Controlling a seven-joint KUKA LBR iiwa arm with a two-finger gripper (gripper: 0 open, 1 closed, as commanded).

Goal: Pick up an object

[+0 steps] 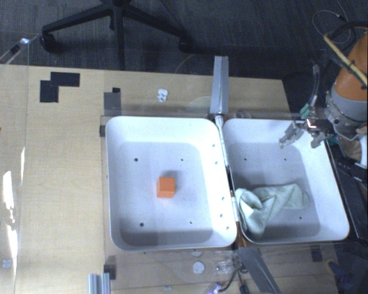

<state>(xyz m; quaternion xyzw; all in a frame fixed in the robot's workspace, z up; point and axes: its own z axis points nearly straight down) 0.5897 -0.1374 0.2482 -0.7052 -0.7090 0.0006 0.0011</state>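
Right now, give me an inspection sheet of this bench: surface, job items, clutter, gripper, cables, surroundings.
Surface: wooden bench bearing two shallow white bins side by side, left bin and right bin, with black tape marks at the bench's far left.
Job's things: an orange cube near the middle of the left bin; a crumpled pale cloth in the near left part of the right bin.
Clutter: a small white scrap on the bench beyond the left bin.
Gripper: the gripper is over the right bin's far right corner, holding nothing.
Cables: cables at the top right beside the arm.
Surroundings: black chair base on dark carpet beyond the bench.
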